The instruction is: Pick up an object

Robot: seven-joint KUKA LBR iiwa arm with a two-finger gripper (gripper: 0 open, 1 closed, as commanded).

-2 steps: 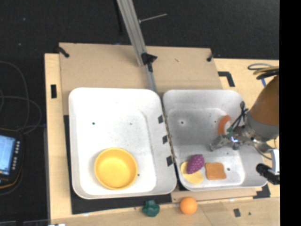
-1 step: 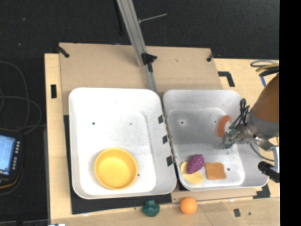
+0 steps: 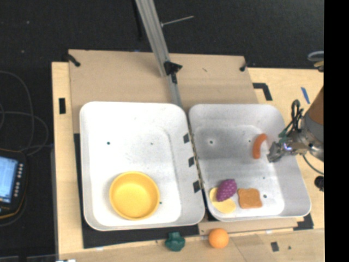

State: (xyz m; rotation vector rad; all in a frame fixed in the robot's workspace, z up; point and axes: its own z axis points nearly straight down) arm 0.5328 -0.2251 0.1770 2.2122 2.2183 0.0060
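In the right bin [image 3: 234, 119], a small orange sausage-shaped object [image 3: 259, 145] lies near the right wall. My gripper [image 3: 276, 151] hangs low just to the right of it, close beside it, and I cannot tell whether they touch. At the bin's front sit a purple grape bunch [image 3: 227, 189], a pale yellow piece [image 3: 222, 204] partly under the grapes, and a brown toast-like slice [image 3: 250, 198]. The left bin [image 3: 136, 130] holds a yellow bowl [image 3: 134, 195] at its front.
An orange ball [image 3: 218, 238] and a green object [image 3: 175, 242] lie on the bench in front of the bins. A grey metal rail [image 3: 155, 37] slants down from the top toward the gap between the bins.
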